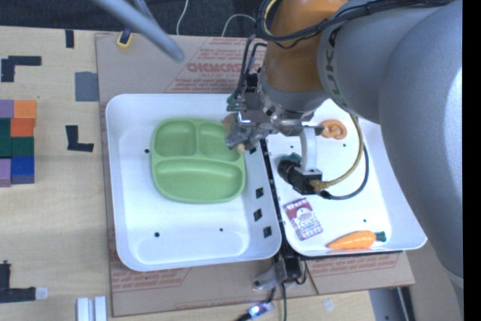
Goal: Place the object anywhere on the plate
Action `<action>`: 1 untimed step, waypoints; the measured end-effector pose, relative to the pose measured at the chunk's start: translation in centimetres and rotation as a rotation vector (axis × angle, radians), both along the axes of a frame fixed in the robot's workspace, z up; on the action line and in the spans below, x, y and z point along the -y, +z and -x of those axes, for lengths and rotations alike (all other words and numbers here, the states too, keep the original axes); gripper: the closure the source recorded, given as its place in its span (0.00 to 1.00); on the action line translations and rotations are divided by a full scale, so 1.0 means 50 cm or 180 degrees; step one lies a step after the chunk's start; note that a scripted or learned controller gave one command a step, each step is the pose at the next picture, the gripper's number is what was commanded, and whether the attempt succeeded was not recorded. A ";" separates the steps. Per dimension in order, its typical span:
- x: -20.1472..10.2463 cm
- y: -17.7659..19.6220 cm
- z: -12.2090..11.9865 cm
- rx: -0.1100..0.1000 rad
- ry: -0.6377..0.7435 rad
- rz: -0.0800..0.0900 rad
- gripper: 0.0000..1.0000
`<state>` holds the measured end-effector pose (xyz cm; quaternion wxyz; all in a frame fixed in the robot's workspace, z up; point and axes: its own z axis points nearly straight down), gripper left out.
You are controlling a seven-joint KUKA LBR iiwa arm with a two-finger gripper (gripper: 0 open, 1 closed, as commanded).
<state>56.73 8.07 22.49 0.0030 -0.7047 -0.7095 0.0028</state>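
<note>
Gripper [242,133] hovers at the plate's [197,162] right rim in the left bin [128,184], grip state unclear, possibly carrying something small; likely light, rigid, best pinched across its middle.

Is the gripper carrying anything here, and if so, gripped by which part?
It cannot be told. The gripper hangs over the right rim of the green plate, its tip blurred by its own hardware. The carrot and packet lie in the right bin.
</note>
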 end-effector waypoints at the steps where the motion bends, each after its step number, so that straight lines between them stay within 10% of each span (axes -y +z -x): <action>1: -0.090 -0.010 0.024 0.0004 0.0000 0.0001 1.00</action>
